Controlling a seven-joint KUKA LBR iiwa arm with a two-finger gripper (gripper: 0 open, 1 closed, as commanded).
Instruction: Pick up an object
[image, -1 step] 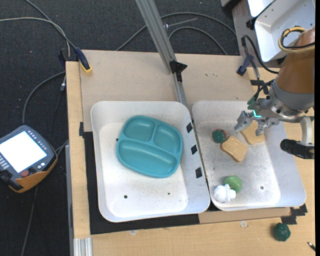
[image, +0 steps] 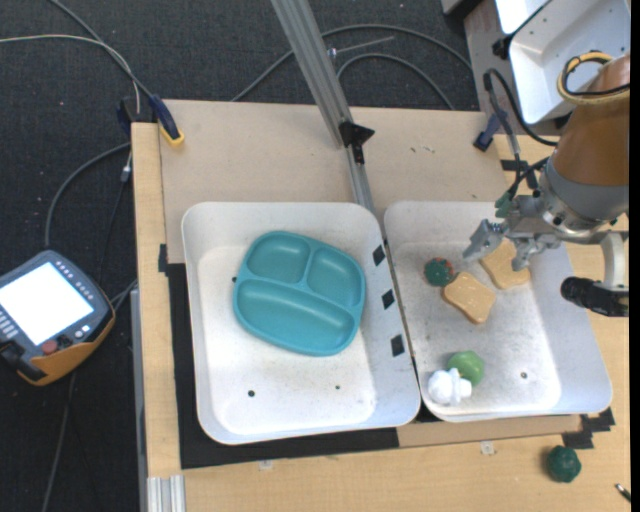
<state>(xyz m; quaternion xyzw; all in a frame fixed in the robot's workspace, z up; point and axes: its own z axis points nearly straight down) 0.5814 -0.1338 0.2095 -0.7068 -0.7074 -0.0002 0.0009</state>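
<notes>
End effector (image: 503, 245) | fingers spread | over tan block (image: 503, 268), right bin (image: 575, 375)

Viewpoint: one fixed camera above the counter (image: 270, 140), looking down at a slant.
Facing: toward both white bins, left bin (image: 210, 400) and right bin (image: 570, 370) side by side in mid-frame.
Nearness: far enough to take in both bins whole, the counter's edges and dark floor (image: 60, 120) beyond.
Arm side: the arm (image: 600, 140) enters from the frame's right.
</notes>
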